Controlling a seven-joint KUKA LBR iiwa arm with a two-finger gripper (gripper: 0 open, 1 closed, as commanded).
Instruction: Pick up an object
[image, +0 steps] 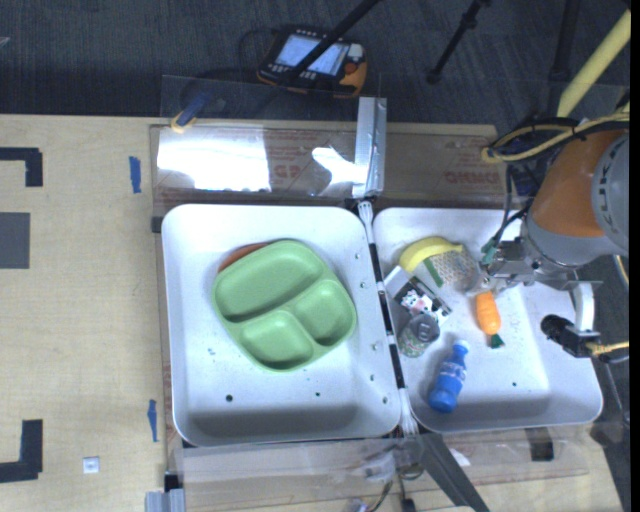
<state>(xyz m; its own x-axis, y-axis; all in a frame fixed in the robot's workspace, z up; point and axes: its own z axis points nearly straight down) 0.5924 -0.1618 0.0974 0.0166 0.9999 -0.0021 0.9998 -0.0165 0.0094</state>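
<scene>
From the camera view above the tabletop (70, 300), we look down on two shallow white bins side by side. The left bin (190, 390) holds a green divided plate (285, 303) with three compartments, lying tilted across the middle of the bin; a sliver of something orange-red (240, 253) peeks out from under its upper left rim, too hidden for us to name.

The right bin (540, 385) carries the smaller things. Near its upper left part we see a yellow banana (425, 250), and just beside it a speckled, greyish-green piece (455, 270) whose nature we cannot make out. Below these, close to the divider between the bins, lies a small black-and-white item (415, 298), and touching it from below a round, shiny grey object (420, 330). A blue bottle (448, 378) lies toward the bin's lower middle, tilted, cap end pointing up. An orange toy carrot (487, 314) sits near the centre of the bin, its green end at the bottom.

The grey arm with its orange band (565, 195) reaches in from the right, over the upper right part of the right bin. Its pincer (497, 272) hangs just above the top end of the carrot, near the speckled piece. We cannot tell whether the pincer is spread or closed, since the wrist hides its tips, and nothing shows between them.

A dark handheld device with a lit screen (310, 58) lies on the floor beyond the bins.
</scene>
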